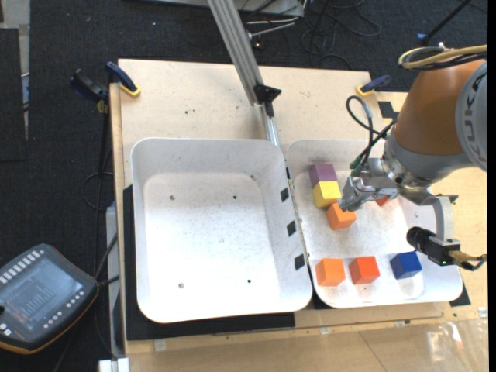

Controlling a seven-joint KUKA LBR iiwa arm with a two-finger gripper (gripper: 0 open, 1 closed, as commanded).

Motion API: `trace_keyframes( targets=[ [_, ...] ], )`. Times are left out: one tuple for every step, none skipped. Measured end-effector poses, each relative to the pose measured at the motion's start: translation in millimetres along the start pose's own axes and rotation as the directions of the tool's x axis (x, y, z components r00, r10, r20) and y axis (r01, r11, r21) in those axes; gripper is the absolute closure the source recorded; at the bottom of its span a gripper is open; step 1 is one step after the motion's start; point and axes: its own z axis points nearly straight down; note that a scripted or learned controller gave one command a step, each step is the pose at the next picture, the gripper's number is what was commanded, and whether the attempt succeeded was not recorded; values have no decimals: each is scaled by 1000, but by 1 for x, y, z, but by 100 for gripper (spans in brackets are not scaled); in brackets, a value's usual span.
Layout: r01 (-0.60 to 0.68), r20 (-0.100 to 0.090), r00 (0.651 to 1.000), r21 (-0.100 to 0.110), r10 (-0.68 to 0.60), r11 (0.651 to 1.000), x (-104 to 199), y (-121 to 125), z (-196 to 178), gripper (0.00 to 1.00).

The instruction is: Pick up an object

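Nearest us, we are passing over an orange block (331, 271), a red-orange block (364, 269) and a blue block (405, 265). Farther in, our gripper (350, 199) is hanging over another orange cube (341, 216) beside the yellow block (326, 193); its grip we cannot tell. We are advising a centred descent, clear of the yellow neighbour.

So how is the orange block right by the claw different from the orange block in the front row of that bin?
The orange block by the claw lies turned at an angle, close against the yellow block, with the claw right over its edge. The orange block in the front row sits square to the bin's front rim, lined up beside the red-orange block, away from the arm. Both are small orange cubes of similar size in the right white bin.
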Motion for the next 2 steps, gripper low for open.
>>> trace_keyframes(
  targets=[
    [0, -1, 1000, 1, 0, 1000, 52, -3, 8, 100],
    [1, -1, 1000, -1, -1, 1000, 105, 3, -4, 100]
  ],
)
